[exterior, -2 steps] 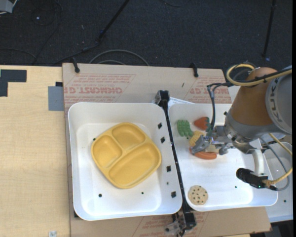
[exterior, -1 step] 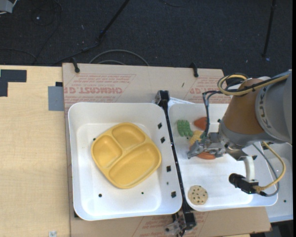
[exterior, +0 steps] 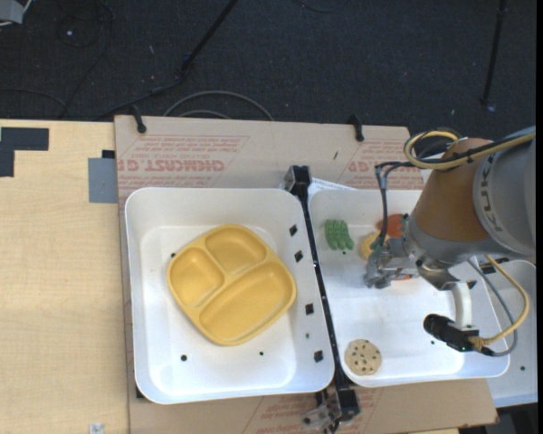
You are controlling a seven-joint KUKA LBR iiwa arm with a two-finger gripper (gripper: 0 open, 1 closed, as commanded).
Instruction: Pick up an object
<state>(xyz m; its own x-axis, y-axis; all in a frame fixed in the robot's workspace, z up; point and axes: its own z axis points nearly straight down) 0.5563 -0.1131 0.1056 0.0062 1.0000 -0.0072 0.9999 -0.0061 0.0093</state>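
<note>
Light wood bench [exterior: 45, 287] fills frame's left and lower centre. Cardboard sheet [exterior: 253, 152] with red print lies on it, centre frame. Two shallow white bins on cardboard, side by side: left bin [exterior: 154, 360], right bin [exterior: 407, 369], touching along black divider [exterior: 312, 278]. Grey patch [exterior: 100, 179] on bench at cardboard's upper left edge.

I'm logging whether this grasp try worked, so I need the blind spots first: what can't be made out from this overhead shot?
- Gripper in the camera view: too small and dark to tell open or shut, or whether it holds anything.
- Orange and yellow objects in the right bin: partly hidden by the arm; shape unclear.
- Green object: too small to identify.
- Arm's base: cut off at the right edge.
</note>
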